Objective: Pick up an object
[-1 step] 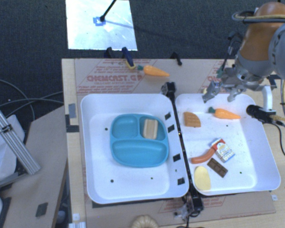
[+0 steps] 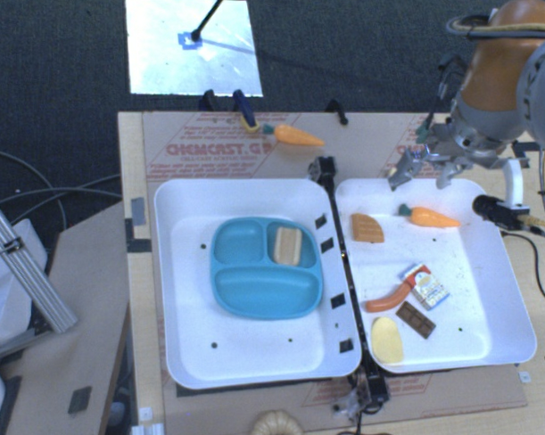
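The gripper (image 2: 427,169) hangs over the far edge of the right bin (image 2: 498,284), its fingers apart with nothing between them. Just below it in that bin lies a toy carrot (image 2: 430,217), with a brown toast slice (image 2: 367,228) to its left. Nearer the front are a small carton (image 2: 428,287), a sausage (image 2: 389,298), a chocolate bar (image 2: 416,319) and a pale yellow oval piece (image 2: 387,339). The left bin (image 2: 192,349) holds a blue divided plate (image 2: 248,284) with a bread slice (image 2: 287,245) in its upper right compartment. A second carrot (image 2: 292,135) lies on the counter (image 2: 208,147) behind the bins.
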You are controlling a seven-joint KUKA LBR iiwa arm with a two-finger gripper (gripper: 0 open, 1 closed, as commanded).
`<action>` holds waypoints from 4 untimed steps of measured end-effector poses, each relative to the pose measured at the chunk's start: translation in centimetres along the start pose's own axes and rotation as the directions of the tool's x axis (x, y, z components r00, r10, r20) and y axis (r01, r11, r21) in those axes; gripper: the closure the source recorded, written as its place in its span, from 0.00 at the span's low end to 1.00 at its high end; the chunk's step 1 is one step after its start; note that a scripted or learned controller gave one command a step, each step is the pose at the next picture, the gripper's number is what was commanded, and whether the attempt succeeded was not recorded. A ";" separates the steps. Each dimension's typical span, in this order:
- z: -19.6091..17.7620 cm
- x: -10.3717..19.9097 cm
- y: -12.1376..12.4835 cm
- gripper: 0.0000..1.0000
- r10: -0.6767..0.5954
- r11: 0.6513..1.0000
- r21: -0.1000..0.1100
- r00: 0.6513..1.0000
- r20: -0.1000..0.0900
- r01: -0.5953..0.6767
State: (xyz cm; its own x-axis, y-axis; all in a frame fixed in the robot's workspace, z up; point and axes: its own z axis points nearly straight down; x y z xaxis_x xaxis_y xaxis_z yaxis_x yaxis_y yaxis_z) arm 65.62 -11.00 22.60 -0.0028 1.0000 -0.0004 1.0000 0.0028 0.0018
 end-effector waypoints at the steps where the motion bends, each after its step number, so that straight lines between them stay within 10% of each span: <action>1: 4.3 0.5 0.2 0.00 -0.003 1.000 0.002 1.000 0.000 0.003; 3: 13.9 0.2 0.6 0.00 0.002 1.000 0.007 1.000 -0.003 -0.002; 4: 12.5 0.1 0.7 1.00 0.001 1.000 0.003 1.000 -0.002 -0.001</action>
State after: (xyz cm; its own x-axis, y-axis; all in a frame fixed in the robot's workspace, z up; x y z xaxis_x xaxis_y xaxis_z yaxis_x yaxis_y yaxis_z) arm 66.39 -10.87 10.15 -0.0018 1.0000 0.0012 1.0000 0.0018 -0.0008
